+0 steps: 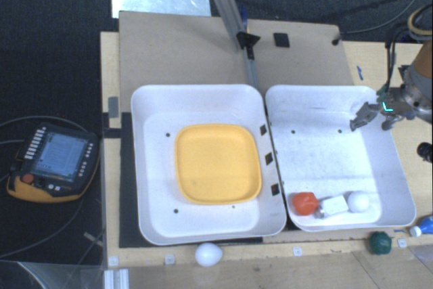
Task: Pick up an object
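Looking down on the bench, I see the gripper at the right of the frame, over the upper right part of the right bin, near its far right wall. Its two dark fingers are spread, pointing left and slightly down in the frame, with nothing between them.

The objects I could pick sit well apart from it, in a row along the lower edge of the right bin. A red object lies at the left of the row. Just beside it is a white block, whose long axis runs roughly left to right, its right end tilted slightly up in the frame. At that end, touching or nearly so, sits a white ball.

The left bin holds a yellow plate, lying flat at its centre. Below that bin, on the bench, rests a white egg-shaped object; a dark green ball lies at lower right.
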